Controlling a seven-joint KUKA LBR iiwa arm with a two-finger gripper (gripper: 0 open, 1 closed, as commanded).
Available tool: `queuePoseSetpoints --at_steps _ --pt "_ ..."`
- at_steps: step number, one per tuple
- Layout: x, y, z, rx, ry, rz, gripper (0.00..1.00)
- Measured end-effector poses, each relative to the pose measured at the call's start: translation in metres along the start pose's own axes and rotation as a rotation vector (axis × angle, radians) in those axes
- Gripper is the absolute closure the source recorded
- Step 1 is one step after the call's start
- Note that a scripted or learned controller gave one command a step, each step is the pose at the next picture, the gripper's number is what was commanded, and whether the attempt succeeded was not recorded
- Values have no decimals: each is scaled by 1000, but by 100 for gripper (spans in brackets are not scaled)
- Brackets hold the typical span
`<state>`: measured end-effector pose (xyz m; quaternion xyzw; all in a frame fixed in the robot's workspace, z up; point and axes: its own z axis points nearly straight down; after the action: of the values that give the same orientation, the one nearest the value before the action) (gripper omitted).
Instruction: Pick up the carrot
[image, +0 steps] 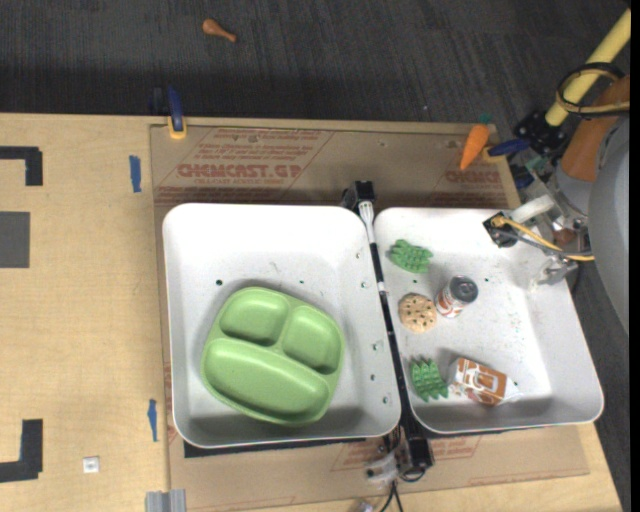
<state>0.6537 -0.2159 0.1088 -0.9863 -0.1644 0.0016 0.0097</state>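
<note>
The carrot (475, 145), small and orange with a green top, lies on the cardboard just beyond the far edge of the right bin (560, 345), outside both bins. My gripper (532, 243) reaches in from the right over the far right corner of that bin, with yellow cables around it. It sits roughly a hand's width nearer to the camera and to the right of the carrot, and nothing is seen in its grasp.
The right bin holds a green leafy toy (409, 256), a cookie (417, 312), a small can (455, 296), a green spiky piece (427, 379) and an orange-white box (478, 381). A green divided plate (273, 352) lies in the left bin (200, 250). Blue clamps (515, 140) sit by the carrot.
</note>
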Motion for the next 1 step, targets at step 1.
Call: queuePoseSetpoints --at_steps 1 --pt "7 1 20 15 -14 118 0"
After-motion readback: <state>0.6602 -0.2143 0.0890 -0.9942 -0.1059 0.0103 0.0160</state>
